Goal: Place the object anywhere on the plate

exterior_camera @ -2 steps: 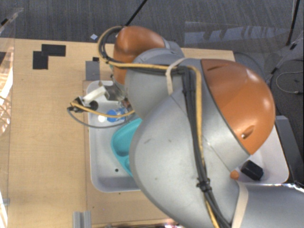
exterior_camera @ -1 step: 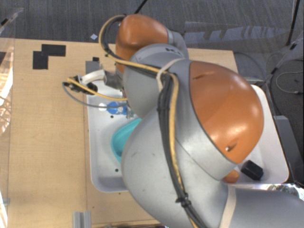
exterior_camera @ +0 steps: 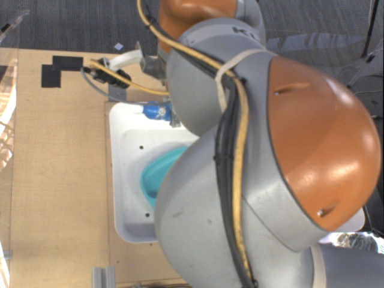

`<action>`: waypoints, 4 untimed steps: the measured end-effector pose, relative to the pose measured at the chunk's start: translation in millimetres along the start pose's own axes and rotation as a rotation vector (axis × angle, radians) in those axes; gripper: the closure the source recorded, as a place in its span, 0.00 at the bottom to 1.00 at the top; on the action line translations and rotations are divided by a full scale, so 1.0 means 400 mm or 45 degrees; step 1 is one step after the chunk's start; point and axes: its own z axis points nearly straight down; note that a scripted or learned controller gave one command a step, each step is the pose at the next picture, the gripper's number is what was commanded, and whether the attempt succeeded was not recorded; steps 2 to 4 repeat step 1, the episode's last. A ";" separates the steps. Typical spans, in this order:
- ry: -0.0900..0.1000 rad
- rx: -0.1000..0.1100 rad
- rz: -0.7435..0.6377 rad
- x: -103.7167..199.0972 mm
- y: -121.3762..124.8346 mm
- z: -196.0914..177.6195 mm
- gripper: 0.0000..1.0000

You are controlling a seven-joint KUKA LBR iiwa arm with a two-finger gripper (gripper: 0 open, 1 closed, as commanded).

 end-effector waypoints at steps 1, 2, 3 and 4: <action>-0.016 -0.003 0.005 -0.003 0.005 -0.006 1.00; -0.016 -0.003 0.005 -0.003 0.005 -0.006 1.00; -0.016 -0.003 0.005 -0.003 0.005 -0.006 1.00; -0.016 -0.003 0.005 -0.003 0.005 -0.006 1.00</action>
